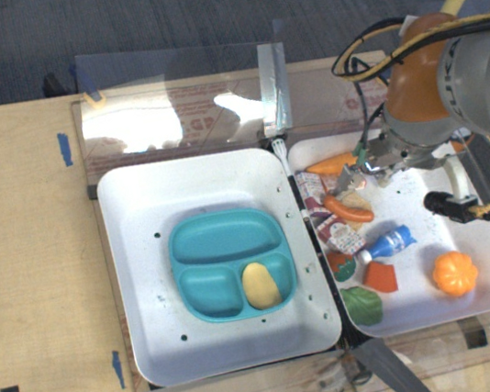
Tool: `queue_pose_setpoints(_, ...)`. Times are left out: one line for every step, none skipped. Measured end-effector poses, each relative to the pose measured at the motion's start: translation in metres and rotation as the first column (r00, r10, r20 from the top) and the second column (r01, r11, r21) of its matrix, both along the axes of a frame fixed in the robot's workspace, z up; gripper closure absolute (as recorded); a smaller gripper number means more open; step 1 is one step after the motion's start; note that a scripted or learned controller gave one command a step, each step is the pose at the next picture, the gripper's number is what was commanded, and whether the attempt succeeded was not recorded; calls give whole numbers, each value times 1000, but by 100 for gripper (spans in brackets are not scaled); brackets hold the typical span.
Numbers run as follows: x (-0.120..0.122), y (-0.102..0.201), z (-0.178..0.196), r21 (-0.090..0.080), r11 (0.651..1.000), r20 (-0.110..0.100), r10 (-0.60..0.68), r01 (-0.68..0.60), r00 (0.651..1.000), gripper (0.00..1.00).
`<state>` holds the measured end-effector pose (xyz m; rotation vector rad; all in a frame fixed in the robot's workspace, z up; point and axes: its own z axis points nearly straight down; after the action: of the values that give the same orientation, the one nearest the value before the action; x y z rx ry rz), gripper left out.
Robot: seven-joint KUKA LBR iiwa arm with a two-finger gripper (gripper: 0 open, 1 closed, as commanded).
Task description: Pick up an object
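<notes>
Just below fingers [358,171]: orange-red sausage-shaped toy [350,210], near but apart; finger spread cannot be told.

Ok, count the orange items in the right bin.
4 that I can make out: a small pumpkin near the front right, a carrot at the back left, a reddish-orange sausage-like piece below it, and a reddish-orange wedge by the green item. The arm may hide more.
</notes>
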<state>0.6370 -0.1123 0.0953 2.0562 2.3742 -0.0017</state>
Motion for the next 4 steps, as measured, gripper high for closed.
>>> queue_pose_setpoints(18,7,-12,-3,1000,-60,-22,22,998,0)
queue_pose_setpoints(16,9,-2,0,1000,-72,-20,20,997,100)
queue_pose_setpoints(13,76,93,4,993,7,-122,122,993,100)
queue_pose_setpoints(11,74,88,2,992,-2,-125,125,992,0)
